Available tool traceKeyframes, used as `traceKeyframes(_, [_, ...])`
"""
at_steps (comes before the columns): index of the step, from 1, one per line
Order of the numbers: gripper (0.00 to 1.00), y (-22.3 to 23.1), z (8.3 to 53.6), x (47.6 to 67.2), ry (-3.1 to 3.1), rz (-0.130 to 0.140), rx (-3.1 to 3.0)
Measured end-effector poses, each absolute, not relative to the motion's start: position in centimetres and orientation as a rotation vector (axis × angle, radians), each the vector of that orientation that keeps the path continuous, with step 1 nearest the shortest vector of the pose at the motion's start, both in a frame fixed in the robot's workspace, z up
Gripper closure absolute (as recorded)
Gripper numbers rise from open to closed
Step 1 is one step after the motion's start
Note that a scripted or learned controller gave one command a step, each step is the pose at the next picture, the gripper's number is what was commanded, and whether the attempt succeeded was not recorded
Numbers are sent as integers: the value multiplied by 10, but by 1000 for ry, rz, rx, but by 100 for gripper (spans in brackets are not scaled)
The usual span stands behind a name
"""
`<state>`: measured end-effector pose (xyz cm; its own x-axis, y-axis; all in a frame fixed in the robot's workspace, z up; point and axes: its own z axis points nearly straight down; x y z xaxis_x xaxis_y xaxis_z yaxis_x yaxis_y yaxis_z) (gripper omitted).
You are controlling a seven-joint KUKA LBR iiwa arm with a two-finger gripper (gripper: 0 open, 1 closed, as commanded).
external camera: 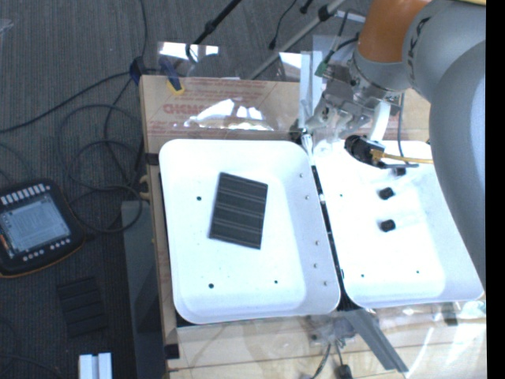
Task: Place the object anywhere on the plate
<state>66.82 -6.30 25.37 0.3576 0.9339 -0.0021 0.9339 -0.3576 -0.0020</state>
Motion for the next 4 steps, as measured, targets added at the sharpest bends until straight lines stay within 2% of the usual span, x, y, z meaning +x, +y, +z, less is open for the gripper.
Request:
traceKeyframes(1, [0, -63, 254, 668, -1780, 5, -2590])
traceKeyframes(2, [0, -40, 411, 613, -1539, 4, -2742])
traceKeyframes(4, [0, -40, 410, 612, -1538, 6, -2742])
